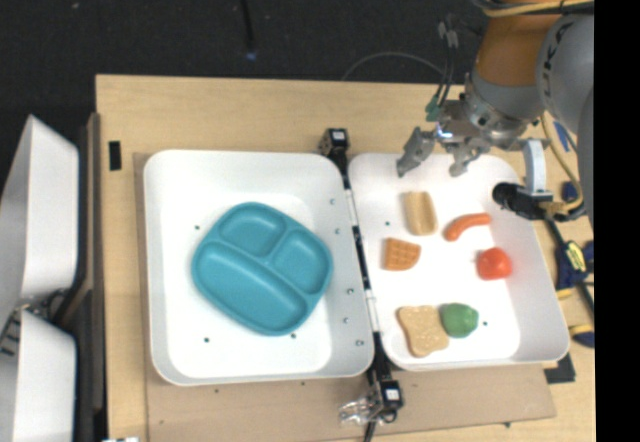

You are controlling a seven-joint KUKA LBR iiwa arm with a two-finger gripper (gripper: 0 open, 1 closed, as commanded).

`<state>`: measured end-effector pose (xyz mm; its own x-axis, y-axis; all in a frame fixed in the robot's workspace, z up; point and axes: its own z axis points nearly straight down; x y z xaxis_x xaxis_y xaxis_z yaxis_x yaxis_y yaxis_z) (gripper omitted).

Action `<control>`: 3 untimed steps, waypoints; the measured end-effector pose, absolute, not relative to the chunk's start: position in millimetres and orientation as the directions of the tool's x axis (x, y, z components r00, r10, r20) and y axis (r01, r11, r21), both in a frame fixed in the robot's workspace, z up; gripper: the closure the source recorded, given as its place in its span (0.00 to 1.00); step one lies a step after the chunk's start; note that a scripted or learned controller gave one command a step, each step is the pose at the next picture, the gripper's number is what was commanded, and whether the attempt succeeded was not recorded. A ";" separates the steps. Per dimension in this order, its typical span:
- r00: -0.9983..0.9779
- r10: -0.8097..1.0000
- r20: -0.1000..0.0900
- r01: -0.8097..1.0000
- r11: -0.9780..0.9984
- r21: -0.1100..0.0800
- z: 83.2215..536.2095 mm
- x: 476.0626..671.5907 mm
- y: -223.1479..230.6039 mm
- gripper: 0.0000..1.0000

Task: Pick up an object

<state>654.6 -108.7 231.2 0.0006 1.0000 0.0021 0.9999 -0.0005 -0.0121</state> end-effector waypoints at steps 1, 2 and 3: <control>-0.001 1.000 0.001 1.000 0.001 0.002 239.5 657.2 -108.6 0.00; 0.002 1.000 -0.003 1.000 -0.002 -0.003 193.6 662.0 -117.1 0.00; 0.004 1.000 -0.003 1.000 -0.004 -0.002 151.8 660.7 -117.1 0.00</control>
<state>660.7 -117.1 151.8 0.0043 1.0000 -0.0034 1.0000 -0.0043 -0.0020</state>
